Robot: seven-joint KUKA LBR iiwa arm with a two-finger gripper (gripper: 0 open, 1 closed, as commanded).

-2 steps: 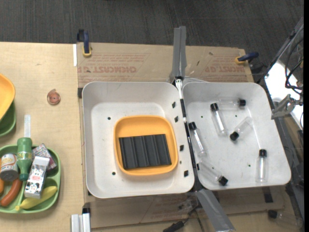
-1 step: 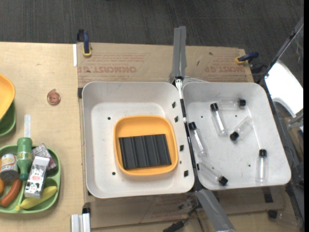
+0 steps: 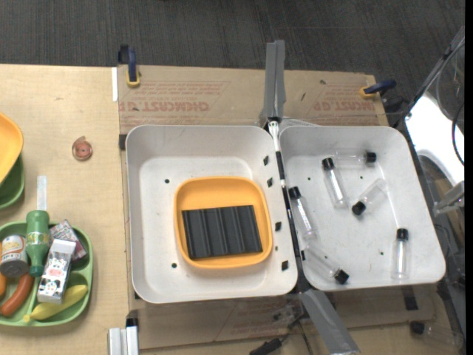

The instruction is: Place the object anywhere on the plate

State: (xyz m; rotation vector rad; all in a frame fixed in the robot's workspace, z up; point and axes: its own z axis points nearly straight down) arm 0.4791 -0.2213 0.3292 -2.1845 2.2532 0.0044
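Observation:
An orange square plate (image 3: 221, 186) lies in the middle of the left white bin (image 3: 148, 198). A dark grey ribbed slab (image 3: 222, 231) rests on the plate and covers most of its floor. In the right white bin (image 3: 414, 198) several clear vials with black caps lie scattered: one (image 3: 334, 181) near the upper middle, one (image 3: 368, 197) tilted at the centre, one (image 3: 400, 252) by the right wall. Another vial (image 3: 300, 211) lies along the left wall and one (image 3: 327, 267) sits at the front.
Cardboard (image 3: 192, 98) lies under both bins, held by clamps (image 3: 130, 66) at the back corners. On the wooden table at the left are a green tray (image 3: 74, 298) of toy food, a yellow bowl (image 3: 7, 150) and a small pink disc (image 3: 82, 149).

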